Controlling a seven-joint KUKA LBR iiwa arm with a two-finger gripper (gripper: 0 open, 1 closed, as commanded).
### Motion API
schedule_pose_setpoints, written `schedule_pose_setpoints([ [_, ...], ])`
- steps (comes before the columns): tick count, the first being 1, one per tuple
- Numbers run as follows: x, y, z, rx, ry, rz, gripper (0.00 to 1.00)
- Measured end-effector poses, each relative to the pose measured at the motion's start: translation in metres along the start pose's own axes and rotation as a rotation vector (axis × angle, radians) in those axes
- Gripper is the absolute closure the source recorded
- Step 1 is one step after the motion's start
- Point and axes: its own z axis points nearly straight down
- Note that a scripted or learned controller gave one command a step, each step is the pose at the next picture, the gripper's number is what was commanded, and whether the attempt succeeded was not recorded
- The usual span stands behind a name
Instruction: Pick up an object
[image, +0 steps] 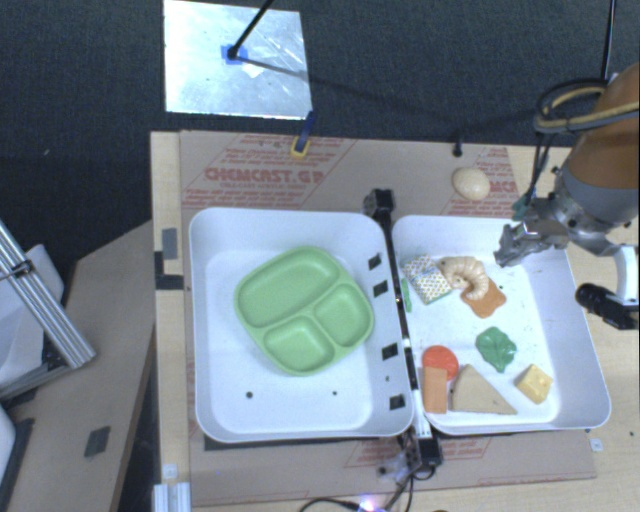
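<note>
grey arm (590, 205), orange band, yellow-black cables on top, dark metal tool (512, 243).

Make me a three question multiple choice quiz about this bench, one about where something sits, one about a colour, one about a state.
1. Where is the divided plate?
A. left bin
B. right bin
C. on the cardboard

2. What colour is the plate?
A. red
B. green
C. blue

3. What is between the gripper and the croissant?
A. they touch
B. bare bin floor
C. the cheese wedge

Answers: 1 A, it lies in the left bin. 2 B, it is light green. 3 B, the gripper hangs over the right bin, apart from the croissant.
</note>
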Motion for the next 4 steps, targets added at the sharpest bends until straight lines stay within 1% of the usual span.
schedule_pose_setpoints([
  [1, 0.045, 0.019, 0.000, 0.001, 0.001, 0.000, 1.00],
  [2, 0.065, 0.021, 0.007, 0.003, 0.000, 0.002, 1.00],
  [3, 0.045, 0.028, 0.010, 0.003, -0.002, 0.010, 1.00],
  [4, 0.047, 0.030, 0.011, 0.002, -0.002, 0.006, 1.00],
])
